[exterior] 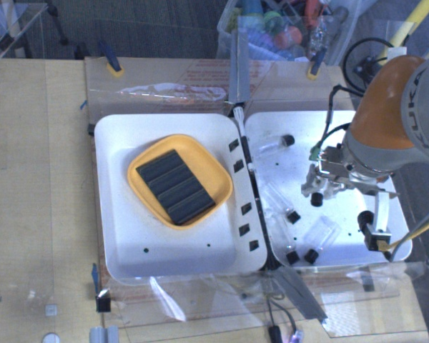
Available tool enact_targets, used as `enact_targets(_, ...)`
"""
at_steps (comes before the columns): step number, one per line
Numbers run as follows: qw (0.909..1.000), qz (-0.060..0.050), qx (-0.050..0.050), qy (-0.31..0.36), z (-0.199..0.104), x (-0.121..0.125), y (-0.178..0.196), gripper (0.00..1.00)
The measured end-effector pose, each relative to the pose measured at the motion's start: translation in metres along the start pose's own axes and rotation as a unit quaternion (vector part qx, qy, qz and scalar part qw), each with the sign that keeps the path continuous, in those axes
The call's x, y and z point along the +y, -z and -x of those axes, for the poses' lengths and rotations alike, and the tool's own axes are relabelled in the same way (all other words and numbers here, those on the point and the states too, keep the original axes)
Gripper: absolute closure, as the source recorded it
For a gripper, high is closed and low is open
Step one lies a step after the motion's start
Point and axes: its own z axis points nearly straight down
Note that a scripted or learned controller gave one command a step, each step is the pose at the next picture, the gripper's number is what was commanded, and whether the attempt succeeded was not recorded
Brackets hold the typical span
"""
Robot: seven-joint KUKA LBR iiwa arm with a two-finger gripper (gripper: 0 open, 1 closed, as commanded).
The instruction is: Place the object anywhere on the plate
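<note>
A pale wooden bench (28, 191) carries two white bins side by side. In the left bin (114, 256) sits a yellow plate (146, 159) with a dark ribbed block (179, 186) lying flat on it. The gripper (318, 188) hangs over the right bin (343, 249); open or closed, I cannot tell. With the block apparently placed, it should lift straight and leave the plate alone.

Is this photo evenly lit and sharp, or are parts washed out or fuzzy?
In the camera view, the right bin glares nearly white under bright light, so clear items in it are hard to make out; the yellow plate and the dark ridged object on it read clearly; the orange band looms soft-edged near the lens; the gripper casts little shadow.
</note>
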Motion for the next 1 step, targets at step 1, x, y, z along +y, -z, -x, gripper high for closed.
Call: enact_targets(1, 1.0, 0.0, 0.0, 0.0, 0.0, 0.0001, 0.0001, 0.0)
